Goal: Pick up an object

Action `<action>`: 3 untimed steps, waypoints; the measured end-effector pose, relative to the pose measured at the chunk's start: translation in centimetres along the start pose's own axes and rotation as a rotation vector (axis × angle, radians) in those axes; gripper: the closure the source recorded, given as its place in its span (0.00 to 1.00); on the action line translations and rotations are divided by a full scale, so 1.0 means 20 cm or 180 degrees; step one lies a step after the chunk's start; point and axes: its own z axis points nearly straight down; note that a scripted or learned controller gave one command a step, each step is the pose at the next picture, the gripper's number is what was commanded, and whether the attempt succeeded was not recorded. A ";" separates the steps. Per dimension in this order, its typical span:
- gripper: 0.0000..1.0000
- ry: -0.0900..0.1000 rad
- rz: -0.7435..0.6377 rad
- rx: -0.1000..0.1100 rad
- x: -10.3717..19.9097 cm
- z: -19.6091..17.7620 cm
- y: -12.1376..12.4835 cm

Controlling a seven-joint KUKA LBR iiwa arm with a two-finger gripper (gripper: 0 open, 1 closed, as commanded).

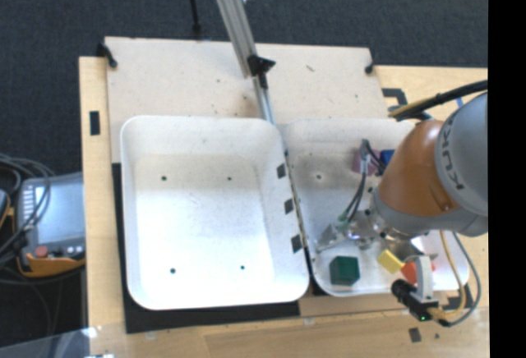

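A single fixed camera looks down at a slant from above the bench (99,184), far enough back to take in both white bins: the left bin (205,208) whole, the right bin (329,151) partly hidden, apparently by the arm (436,176) entering from the right.

Two white bins (205,208) (329,151) sit side by side. The right one holds one green block (344,269), one yellow block (389,260) and one purple object (364,159).

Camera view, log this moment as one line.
arm: over right bin | gripper: low, above green block | yellow block: beside | nothing seen held
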 end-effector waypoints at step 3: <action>1.00 0.0001 -0.0019 -0.0015 0.05 -0.53 0.00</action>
